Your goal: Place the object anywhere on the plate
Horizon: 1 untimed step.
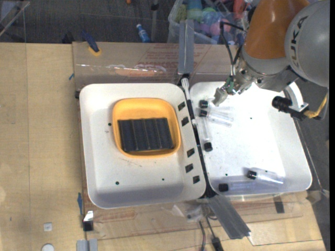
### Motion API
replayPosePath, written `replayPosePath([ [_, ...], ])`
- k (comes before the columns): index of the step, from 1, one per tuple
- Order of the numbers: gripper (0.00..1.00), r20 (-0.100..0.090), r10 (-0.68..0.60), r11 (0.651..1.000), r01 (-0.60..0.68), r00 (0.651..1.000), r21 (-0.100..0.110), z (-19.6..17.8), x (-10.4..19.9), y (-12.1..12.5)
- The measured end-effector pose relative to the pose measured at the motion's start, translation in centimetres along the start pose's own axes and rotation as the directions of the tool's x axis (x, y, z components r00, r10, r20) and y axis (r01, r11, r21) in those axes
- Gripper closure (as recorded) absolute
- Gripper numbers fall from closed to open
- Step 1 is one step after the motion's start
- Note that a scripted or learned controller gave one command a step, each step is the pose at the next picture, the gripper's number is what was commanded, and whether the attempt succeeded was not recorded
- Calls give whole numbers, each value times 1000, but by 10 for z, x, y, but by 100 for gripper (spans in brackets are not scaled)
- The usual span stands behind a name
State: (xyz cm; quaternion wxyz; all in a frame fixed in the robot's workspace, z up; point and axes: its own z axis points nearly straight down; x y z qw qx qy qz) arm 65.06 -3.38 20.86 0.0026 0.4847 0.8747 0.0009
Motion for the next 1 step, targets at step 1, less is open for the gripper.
replayPosePath([
  [1, 100, 0, -72, 997, 72, 997, 0, -2, -30, 1],
])
